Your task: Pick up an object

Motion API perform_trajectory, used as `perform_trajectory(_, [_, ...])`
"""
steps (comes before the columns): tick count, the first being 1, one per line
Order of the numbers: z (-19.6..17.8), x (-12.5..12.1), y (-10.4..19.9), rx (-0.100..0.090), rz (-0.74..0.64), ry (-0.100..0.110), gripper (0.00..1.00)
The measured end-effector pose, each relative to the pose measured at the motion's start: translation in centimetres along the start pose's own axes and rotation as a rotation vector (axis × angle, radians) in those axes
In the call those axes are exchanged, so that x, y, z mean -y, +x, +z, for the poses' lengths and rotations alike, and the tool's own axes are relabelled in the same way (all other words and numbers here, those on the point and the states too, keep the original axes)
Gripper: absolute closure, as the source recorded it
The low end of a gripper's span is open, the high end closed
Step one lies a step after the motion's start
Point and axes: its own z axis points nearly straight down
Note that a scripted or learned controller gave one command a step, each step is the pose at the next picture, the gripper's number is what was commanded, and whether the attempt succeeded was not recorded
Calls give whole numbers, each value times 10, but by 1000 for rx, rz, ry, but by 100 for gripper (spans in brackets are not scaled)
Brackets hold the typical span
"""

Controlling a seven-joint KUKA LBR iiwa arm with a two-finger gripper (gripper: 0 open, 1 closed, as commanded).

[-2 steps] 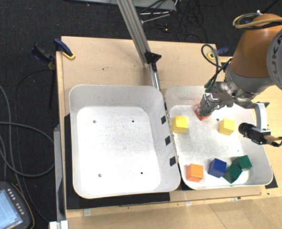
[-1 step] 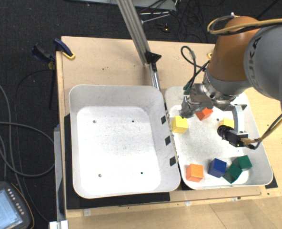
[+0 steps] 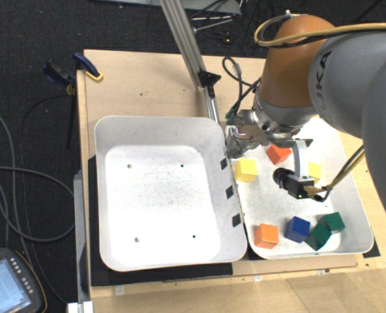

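Gripper (image 3: 245,150) low over yellow cube (image 3: 246,169) by right bin (image 3: 353,237) wall, finger state can't tell; risk: fingers clip wall or nudge cube, missed grasp.

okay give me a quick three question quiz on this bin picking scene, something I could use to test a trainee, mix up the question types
1. True or false: the blue block lies in the left bin.
2. Multiple choice: which block lies nearest the divide between the two bins? A) yellow block B) dark green block C) red-orange block
3. Short answer: along the near edge of the right bin, which block sits just left of the blue block?

Key:
1. False; it lies in the right bin.
2. A.
3. The orange block.
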Motion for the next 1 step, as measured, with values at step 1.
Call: perform_trajectory(1, [-8,-1,55,-1,1,0,100])
